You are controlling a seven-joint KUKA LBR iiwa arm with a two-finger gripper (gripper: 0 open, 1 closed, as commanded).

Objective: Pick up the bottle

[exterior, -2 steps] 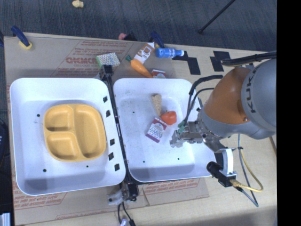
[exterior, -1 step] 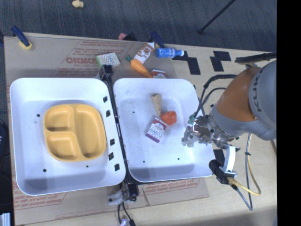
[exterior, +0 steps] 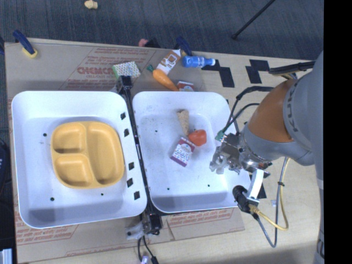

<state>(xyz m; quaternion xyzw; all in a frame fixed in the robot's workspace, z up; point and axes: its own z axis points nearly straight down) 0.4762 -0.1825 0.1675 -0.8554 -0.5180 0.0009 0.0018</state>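
Now, counting it up: two white bins are sitting side by side on the tabletop (exterior: 308, 230), the left bin (exterior: 27, 164) carrying one yellow divided tray (exterior: 87, 153) with three compartments, the right bin (exterior: 165, 194) carrying three small things clustered near its middle. One tan cone-shaped piece (exterior: 182, 120) is lying toward the far side, one red-orange round item (exterior: 198, 137) is sitting just beside and below it, and one small bottle (exterior: 182, 151) with a purple-and-white label and a red top is lying tilted, its top touching or nearly touching the red item. Beyond the bins, on the cardboard sheet (exterior: 82, 65), more bits are showing: one blue plastic bottle (exterior: 197, 62) on its side, one orange carrot-like piece (exterior: 164, 80), one small white-and-orange carton (exterior: 169, 61), and one patterned green-and-white card (exterior: 126, 70). One yellow crumb (exterior: 91, 4) is lying off on the dark floor. The single arm (exterior: 286, 120) is reaching in from the right, its orange band curving over the right bin's right rim, the wrist angling down and leftward. The gripper (exterior: 221, 161) is hovering at the bin's right side, near the labelled bottle but apart from it, with nothing between the jaws; whether they are open or closed I cannot tell from this angle. A yellow cable (exterior: 272, 220) is looping below the wrist.
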